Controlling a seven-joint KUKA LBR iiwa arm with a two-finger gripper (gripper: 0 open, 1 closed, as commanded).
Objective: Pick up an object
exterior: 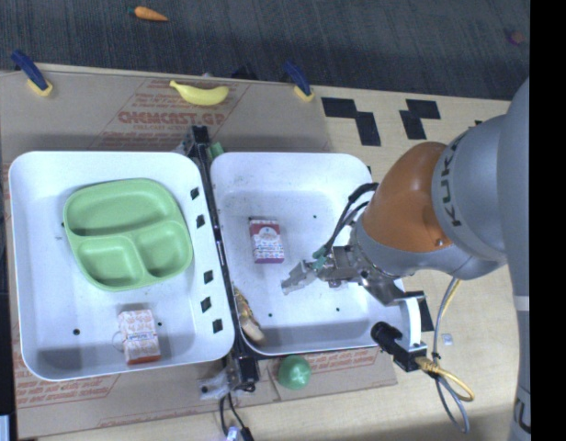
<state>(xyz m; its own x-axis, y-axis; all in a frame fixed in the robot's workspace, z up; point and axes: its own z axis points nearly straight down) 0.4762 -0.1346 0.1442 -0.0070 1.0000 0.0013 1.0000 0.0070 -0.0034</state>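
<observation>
Inside right bin (292,168), red packet (266,240)

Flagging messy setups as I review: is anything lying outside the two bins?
Yes. A yellow banana lies on the cardboard behind the bins, a green ball sits by the right bin's front edge, and a small orange object is on the floor.

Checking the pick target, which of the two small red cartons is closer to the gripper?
The red carton in the right bin, just left of the gripper. The other carton lies in the left bin, below the green tray.
</observation>
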